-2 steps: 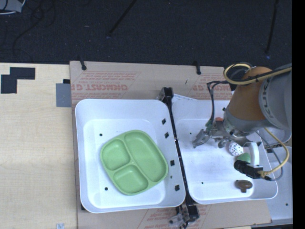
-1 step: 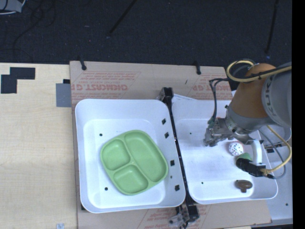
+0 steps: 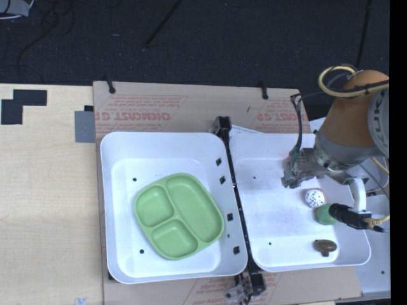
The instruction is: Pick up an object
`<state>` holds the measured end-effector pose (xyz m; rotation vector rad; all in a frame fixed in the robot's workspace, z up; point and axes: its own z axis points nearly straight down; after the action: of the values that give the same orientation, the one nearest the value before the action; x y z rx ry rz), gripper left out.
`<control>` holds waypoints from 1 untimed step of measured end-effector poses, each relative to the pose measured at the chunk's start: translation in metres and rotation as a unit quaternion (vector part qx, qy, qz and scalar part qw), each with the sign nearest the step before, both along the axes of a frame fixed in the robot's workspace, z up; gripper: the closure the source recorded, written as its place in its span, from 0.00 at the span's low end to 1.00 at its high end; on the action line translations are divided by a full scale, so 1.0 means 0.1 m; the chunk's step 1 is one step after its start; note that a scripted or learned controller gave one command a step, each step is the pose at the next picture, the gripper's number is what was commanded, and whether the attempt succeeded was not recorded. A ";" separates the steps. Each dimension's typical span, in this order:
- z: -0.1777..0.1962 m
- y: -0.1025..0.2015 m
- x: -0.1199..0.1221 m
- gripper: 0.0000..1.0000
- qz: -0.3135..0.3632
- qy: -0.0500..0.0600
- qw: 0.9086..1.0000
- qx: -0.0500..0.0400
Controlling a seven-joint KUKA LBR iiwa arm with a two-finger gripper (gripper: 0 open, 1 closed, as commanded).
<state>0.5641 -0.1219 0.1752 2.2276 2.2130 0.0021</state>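
1. We look down at a slant on two shallow white bins set side by side on a bench: the left bin [image 3: 121,164] and the right bin [image 3: 267,246].
2. In the left bin lies a green divided plate [image 3: 178,216], flat, with three compartments and nothing in them.
3. The things to pick sit in the right bin, gathered toward its right side: a white ball with dark spots [image 3: 314,198], just right and near of it a green object [image 3: 325,215], and nearer still, apart from both, a small brown object [image 3: 325,247].
4. The arm reaches in from the right, its orange band above the wrist. The gripper [image 3: 294,172] hangs over the far right part of the right bin, just left and far of the spotted ball.
5. We cannot tell how the claw stands; it is too dark and small.
6. Nothing visibly sits in it. We judge the arm is placed to go for the ball, its closest target.
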 end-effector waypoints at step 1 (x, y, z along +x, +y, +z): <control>0.63 -0.05 0.01 1.00 0.003 -0.001 1.000 -0.001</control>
<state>0.5651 -0.1266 0.2386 2.2186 2.2184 0.0039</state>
